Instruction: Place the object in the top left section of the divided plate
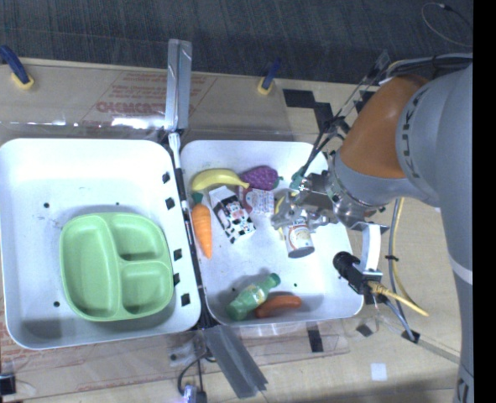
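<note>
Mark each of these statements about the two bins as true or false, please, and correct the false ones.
1. The green divided plate lies in the left bin. True.
2. The banana lies on the plate. False: it lies in the right bin, near its far edge, next to the purple object.
3. The carrot lies in the right bin near the wall between the bins. True.
4. The green bottle stands upright in the left bin. False: it lies on its side in the right bin, beside an orange-red object.
5. The gripper is over the right bin. True.
</note>
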